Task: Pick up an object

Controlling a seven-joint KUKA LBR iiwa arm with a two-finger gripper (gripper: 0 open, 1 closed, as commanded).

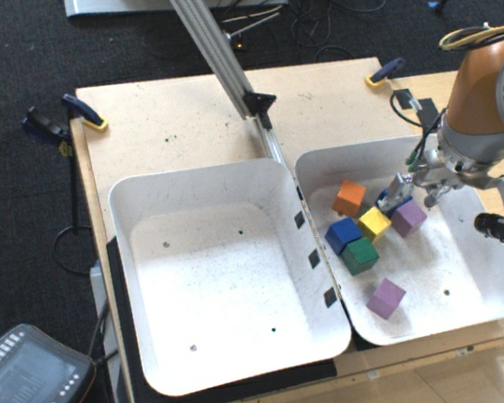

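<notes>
Several small blocks lie in the right bin [494, 295]. An orange block [350, 197] sits at the back, with a blue block [340, 234], a yellow block [374, 222] and a green block [361, 255] clustered just in front of it. One purple block [409, 217] lies right of the yellow one, and another purple block [386, 298] sits alone nearer the front. My gripper [399, 192] reaches in from the right, low over the bin, just above the yellow block and the nearer purple block. Nothing is visibly lifted.
The left bin [143, 289] stands beside the right one, with a shared raised rim between them. A slanted metal pole [213, 45] runs down to the back of that rim. Clamps sit at the bench's back corners. A teach pendant [30, 387] lies at the lower left.
</notes>
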